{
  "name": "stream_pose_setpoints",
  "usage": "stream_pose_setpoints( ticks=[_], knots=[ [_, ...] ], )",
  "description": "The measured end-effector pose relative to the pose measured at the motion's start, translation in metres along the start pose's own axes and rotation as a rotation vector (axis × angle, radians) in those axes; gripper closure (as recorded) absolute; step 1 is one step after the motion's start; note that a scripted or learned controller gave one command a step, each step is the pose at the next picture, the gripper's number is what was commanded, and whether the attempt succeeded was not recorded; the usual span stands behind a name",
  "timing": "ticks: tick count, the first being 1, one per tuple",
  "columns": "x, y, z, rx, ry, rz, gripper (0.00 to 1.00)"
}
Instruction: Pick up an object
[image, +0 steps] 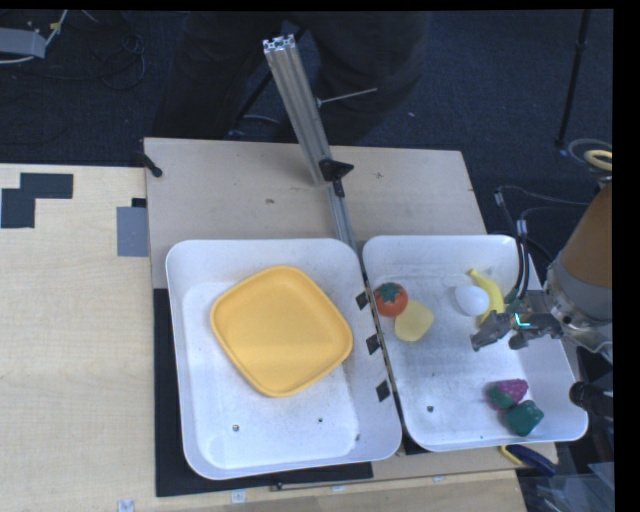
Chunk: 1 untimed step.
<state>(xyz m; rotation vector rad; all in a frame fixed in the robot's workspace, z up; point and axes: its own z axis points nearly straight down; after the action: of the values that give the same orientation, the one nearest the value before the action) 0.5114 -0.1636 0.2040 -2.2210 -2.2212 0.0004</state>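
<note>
In the right bin (440, 400) lie a red tomato (390, 296), a pale yellow piece (414, 321), a white egg (468, 299), a yellow banana (488, 290), a magenta piece (508, 391) and a dark green piece (524, 416). My gripper (497, 335) hangs over the bin's right side, just below the banana and egg, with dark fingers pointing left. Nothing shows between the fingers.
The left bin (200, 440) holds a yellow square plate (280, 328). A metal bar (300, 95) slants up from the divider between the bins. The arm's orange band (600, 240) stands at the right edge.
</note>
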Motion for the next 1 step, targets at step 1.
stream_pose_setpoints(
  ticks=[1],
  knots=[
    [0.0000,0.0000,0.0001,0.000,0.000,0.000,0.00]
  ],
)
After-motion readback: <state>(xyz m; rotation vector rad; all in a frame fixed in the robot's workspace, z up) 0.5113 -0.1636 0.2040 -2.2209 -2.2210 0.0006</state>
